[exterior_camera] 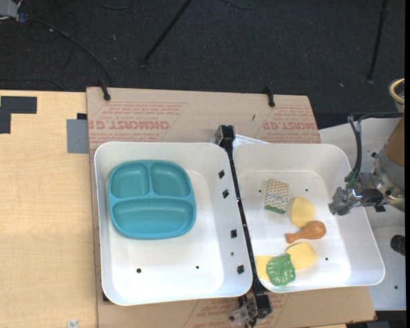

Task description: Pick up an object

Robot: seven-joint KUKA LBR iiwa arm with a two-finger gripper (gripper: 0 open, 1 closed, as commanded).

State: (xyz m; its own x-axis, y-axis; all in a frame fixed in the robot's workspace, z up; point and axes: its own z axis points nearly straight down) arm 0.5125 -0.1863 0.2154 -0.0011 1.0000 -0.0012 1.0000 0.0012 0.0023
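The right bin (295, 161) holds several toy foods. A small patterned box (277, 195) lies near its middle, with a pale yellow piece (302, 211) just right of it. A brown drumstick (306, 232) lies below them. Nearer the front sit another yellow piece (303, 255) and a green leafy piece (281, 270). My gripper (340, 203) hangs at the bin's right rim, to the right of the yellow piece and apart from every object. The arm's orange band (395, 144) shows at the far right.
The left bin (165, 266) bears a teal divided plate (151, 199) in its upper left part. A black divider (234, 210) separates the two bins. Cardboard (191, 118) lies under both, with a wooden bench top (34, 210) to the left.
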